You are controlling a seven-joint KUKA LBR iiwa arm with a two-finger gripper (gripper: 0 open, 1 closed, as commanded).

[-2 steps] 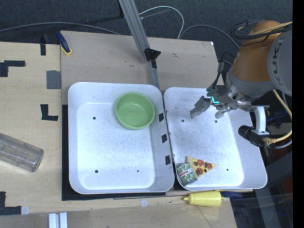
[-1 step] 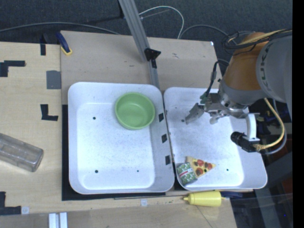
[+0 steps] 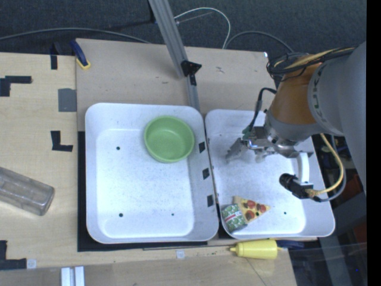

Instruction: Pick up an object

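Observation:
A green bowl (image 3: 169, 139) sits in the left bin (image 3: 107, 177), near its far right corner. In the right bin (image 3: 297, 219), a toy pizza slice (image 3: 253, 208) lies by the near edge, with a small green packet (image 3: 233, 217) touching its left end. My gripper (image 3: 246, 154) hangs over the upper middle of the right bin, well behind the pizza slice. It is open, and nothing lies between its fingers (image 3: 233, 154).
A yellow squeeze bottle (image 3: 257, 249) lies on the bench just in front of the right bin. A clear plastic cylinder (image 3: 24, 192) rests on the bench at far left. A slanted metal pole (image 3: 172, 40) crosses above the bins' far edge. Cables (image 3: 324, 183) trail beside the wrist.

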